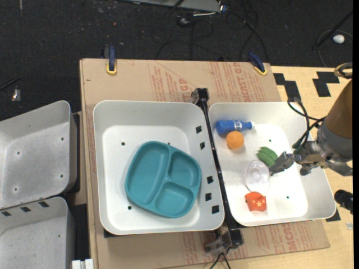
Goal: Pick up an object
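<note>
Red plastic fruit (255, 201) sits untouched; your gripper (279, 163) reaches beside the green vegetable (267, 154), finger spread unclear. Next: descend and close.

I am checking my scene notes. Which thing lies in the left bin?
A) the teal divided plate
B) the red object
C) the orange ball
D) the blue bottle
A: the teal divided plate lies alone in the left bin, while the ball, bottle and red object are in the right bin.
</note>
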You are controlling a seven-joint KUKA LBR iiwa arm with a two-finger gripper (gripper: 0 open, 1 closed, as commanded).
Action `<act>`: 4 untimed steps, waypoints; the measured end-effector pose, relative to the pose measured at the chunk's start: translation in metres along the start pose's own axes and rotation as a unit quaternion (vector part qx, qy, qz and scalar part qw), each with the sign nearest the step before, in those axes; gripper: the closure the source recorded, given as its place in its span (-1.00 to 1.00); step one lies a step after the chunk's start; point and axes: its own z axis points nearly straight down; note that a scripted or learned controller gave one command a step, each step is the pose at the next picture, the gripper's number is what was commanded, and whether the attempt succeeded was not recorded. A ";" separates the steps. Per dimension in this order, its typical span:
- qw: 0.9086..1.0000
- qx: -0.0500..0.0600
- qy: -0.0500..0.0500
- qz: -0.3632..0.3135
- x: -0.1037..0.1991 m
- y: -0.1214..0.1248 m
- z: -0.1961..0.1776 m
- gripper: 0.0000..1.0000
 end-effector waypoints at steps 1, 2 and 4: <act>1.000 -0.006 -0.001 -0.002 0.000 0.003 -0.005 -1.00; 1.000 -0.003 -0.001 0.000 -0.010 0.001 0.047 -1.00; 1.000 -0.005 -0.001 0.000 0.000 0.007 0.115 -1.00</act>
